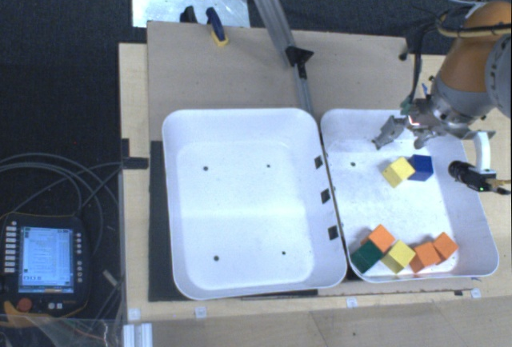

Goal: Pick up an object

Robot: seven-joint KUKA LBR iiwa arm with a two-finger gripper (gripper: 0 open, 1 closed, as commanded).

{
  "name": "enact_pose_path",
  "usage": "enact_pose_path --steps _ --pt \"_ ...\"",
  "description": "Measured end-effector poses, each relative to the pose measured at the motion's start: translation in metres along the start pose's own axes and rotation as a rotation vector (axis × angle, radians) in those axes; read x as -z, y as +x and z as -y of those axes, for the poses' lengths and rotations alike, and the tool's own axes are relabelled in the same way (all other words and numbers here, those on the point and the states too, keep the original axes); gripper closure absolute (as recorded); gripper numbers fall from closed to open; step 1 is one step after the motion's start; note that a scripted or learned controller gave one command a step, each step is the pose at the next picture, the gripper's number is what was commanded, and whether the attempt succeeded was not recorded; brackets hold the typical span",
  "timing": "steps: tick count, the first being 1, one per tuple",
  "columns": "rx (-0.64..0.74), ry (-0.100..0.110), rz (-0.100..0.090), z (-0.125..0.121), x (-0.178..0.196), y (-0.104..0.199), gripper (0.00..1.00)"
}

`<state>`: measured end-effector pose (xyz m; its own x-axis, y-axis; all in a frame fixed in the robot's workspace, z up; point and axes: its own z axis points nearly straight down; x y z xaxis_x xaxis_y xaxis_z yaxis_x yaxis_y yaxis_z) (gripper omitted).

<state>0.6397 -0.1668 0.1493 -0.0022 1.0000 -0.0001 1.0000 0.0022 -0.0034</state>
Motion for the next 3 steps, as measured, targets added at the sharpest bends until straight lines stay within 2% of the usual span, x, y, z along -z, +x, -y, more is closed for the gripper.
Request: enact_pose_path --steps 1,2,3 --pt "0.001 -0.004 0.001 -0.001 -0.045 0.000 0.00" --pt "0.002 -0.009 0.002 -0.002 -0.031 0.000 1.00" --pt "0.002 -0.012 0.002 -0.010 0.032 -0.005 1.00"
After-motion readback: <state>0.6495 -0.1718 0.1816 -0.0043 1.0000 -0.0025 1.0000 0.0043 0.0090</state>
